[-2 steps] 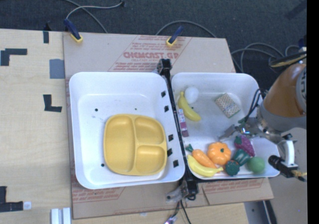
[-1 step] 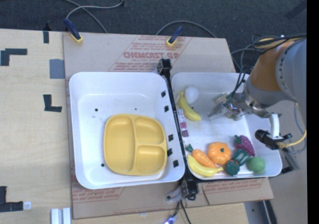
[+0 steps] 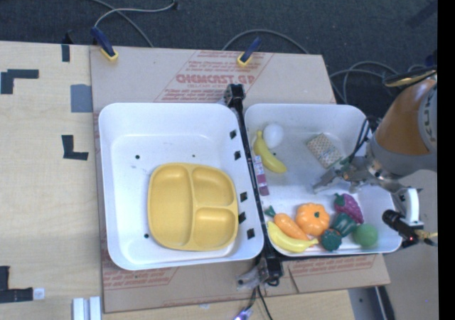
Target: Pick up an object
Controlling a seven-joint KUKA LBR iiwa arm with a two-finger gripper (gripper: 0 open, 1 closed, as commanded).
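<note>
Now tool low in right bin, fingers apart, nothing between them (purple grapes just beside). Risk: crowded toys near pumpkin, so fingers may push instead of grip.

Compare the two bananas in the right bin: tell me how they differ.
The upper banana lies near the bin's divider beside a white egg-like object; the lower banana rests at the bin's front edge. The upper banana lies mostly exposed, while the lower banana is partly covered by the carrot and pumpkin. Both are yellow, curved toy bananas.
</note>
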